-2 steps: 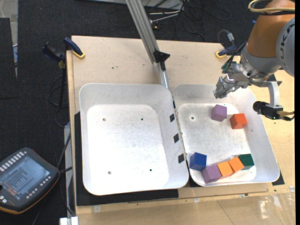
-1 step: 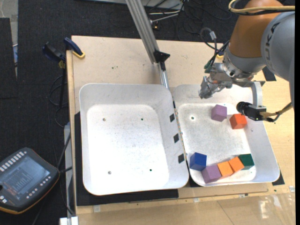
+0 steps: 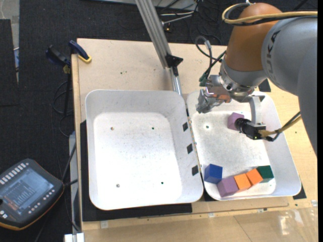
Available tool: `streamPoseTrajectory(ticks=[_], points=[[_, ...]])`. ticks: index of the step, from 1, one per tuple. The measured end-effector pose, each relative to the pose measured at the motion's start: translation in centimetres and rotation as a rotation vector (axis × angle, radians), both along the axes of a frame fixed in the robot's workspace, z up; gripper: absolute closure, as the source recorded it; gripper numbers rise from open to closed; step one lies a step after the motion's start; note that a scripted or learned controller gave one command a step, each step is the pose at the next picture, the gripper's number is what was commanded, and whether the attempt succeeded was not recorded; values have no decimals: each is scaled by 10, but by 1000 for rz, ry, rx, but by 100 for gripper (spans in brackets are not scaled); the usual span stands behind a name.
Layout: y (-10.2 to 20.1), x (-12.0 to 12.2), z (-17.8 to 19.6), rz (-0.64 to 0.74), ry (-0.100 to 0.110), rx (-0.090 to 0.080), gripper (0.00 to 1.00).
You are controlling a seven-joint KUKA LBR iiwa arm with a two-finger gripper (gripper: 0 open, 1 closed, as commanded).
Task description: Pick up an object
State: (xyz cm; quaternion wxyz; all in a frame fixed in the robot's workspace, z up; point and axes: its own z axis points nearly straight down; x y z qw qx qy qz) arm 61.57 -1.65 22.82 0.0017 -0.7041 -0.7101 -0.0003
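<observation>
While the pincer (image 3: 208, 103) hung over the right bin (image 3: 285, 150), grip state untellable, it needed lowering onto a block (image 3: 235, 121)

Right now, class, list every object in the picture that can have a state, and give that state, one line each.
Gripper: hovering over the right bin's far left corner, nothing visibly held; open or shut cannot be told.
Pink block: lying alone in the right bin.
Blue cube: resting near the right bin's front edge.
Purple block, orange block, green block: lined up in a touching row.
Left bin: flat on the bench.
</observation>
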Motion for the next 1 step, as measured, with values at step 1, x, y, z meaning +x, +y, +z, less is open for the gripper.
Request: streamPoseTrajectory(ticks=[1], points=[[55, -11, -8, -1, 0, 0, 100]])
